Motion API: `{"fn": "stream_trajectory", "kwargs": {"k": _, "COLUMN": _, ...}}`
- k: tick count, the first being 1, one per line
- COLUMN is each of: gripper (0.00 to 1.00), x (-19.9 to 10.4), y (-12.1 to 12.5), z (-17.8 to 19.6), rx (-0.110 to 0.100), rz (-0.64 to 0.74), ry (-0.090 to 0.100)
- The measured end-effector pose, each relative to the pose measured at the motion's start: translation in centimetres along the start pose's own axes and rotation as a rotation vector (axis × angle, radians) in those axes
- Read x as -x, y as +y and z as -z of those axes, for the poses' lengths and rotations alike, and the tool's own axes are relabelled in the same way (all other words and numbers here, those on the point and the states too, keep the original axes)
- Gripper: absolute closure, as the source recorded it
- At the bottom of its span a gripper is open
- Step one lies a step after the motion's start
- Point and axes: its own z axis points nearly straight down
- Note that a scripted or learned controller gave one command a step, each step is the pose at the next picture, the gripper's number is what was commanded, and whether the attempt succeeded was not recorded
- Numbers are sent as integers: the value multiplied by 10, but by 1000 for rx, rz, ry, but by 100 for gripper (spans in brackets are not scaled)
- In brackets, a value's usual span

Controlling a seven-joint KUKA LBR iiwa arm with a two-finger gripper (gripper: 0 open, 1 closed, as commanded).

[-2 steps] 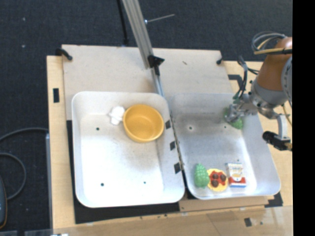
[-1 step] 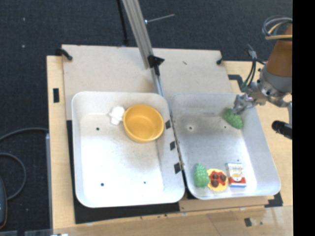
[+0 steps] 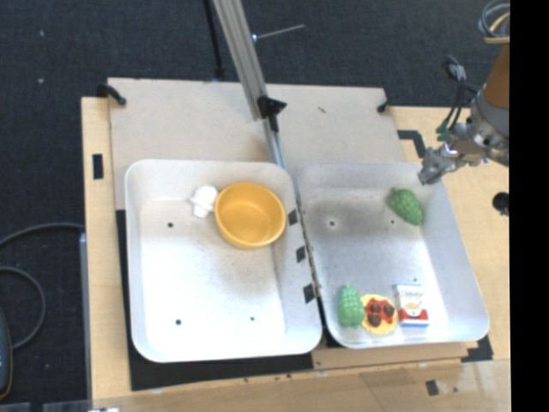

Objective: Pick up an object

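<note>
My gripper (image 3: 431,168) hangs at the far right, above the back right rim of the right bin (image 3: 459,247). Just below and left of it a green bumpy toy (image 3: 407,205) lies on the bin floor, apart from the gripper. Along the right bin's front edge sit a second green bumpy toy (image 3: 349,305), a round yellow piece with red spots (image 3: 378,313) and a small white and red carton (image 3: 413,305). In the left bin (image 3: 154,316) a yellow bowl (image 3: 249,215) rests near the back, with a small white object (image 3: 203,200) touching its left side.
A slanted metal pole (image 3: 244,54) runs from the top of the view down to the gap between the bins. The arm's wrist and cables (image 3: 480,118) sit at the right edge. The bench's wooden border (image 3: 99,230) surrounds both bins.
</note>
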Motion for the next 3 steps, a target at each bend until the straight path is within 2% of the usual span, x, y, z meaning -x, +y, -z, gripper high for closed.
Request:
{"fn": "stream_trajectory", "kwargs": {"k": 1, "gripper": 100, "x": 1, "y": 1, "z": 34, "rx": -2, "rz": 0, "ry": 1}}
{"fn": "stream_trajectory", "kwargs": {"k": 2, "gripper": 100, "x": -47, "y": -15, "z": 22, "rx": -8, "rz": -2, "ry": 1}}
{"fn": "stream_trajectory", "kwargs": {"k": 3, "gripper": 100, "x": -92, "y": -19, "z": 14, "rx": -8, "rz": -1, "ry": 1}}
